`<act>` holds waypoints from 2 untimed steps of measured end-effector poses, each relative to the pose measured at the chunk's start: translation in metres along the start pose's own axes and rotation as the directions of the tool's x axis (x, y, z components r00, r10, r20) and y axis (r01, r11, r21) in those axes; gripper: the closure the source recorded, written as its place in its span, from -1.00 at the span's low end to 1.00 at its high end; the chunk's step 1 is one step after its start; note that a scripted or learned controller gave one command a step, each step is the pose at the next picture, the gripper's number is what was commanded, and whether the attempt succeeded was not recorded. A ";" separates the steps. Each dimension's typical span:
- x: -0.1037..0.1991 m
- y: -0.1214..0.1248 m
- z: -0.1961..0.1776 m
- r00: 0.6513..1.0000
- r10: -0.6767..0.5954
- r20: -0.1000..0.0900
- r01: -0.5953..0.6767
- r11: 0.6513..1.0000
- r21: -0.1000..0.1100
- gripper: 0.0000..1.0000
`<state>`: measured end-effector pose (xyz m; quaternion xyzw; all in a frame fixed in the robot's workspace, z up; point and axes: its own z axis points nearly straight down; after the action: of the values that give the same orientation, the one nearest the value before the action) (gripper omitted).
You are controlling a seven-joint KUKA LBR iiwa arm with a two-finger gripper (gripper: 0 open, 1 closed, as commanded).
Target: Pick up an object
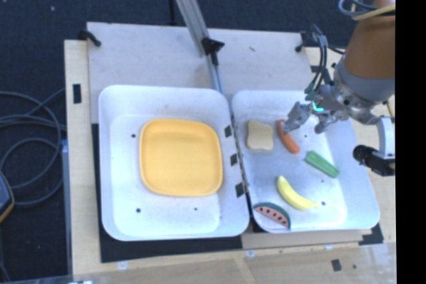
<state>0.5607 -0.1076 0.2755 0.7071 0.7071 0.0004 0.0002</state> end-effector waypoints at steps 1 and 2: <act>0.000 0.000 0.000 1.000 0.000 0.000 0.000 1.000 0.000 -1.00; 0.001 -0.005 0.043 1.000 0.001 0.000 -0.001 1.000 0.004 -1.00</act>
<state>0.5556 -0.1062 0.2323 0.7074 0.7069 -0.0010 -0.0009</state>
